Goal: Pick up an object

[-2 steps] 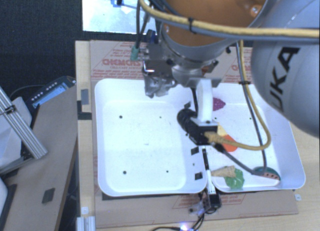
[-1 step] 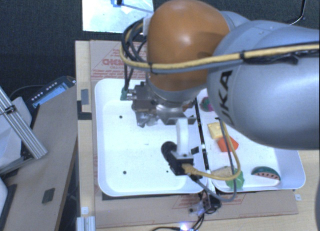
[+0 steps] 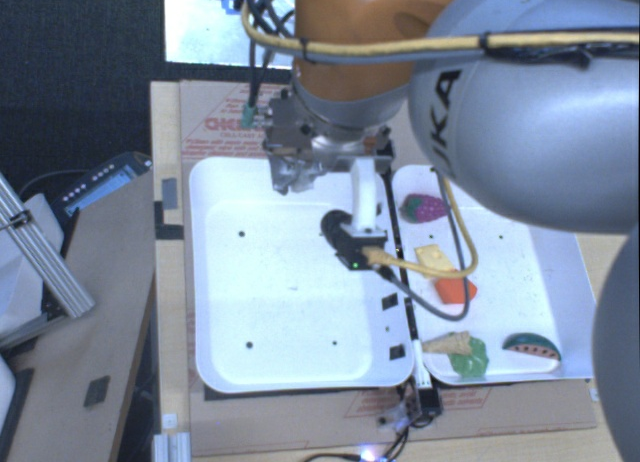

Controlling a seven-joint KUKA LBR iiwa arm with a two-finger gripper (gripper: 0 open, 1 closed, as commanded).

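Gripper hangs over the far rim of the left bin, toward its far-right corner. Open or clenched: can't tell, the bulk of the arm sits over it.

Pickable things all lie in the right bin, apart from the gripper:
- Purple grape bunch at the far end, knobbly surface, long axis roughly left-right
- Yellow wedge nearer the camera, flat faces, cheese-like
- Orange piece just beside the wedge on its near side, smooth and rounded, long axis left-right
- Beige cone on its side, long axis left-right, tip pointing left at the wall between the bins; its wide end touches a green lump with a crinkled surface
- Watermelon slice in the near-right corner, half-moon shape, long axis left-right, green rind and red flesh

All of them look like moulded plastic toy food. Both bins are shallow, white and glossy, with rounded corners.

Writing: dark letters "KU" on the grey arm casing, the rest cut off. Red print on the cardboard sheet under the bins, too small to read, maybe starting "CH". Orange band is smooth and shiny
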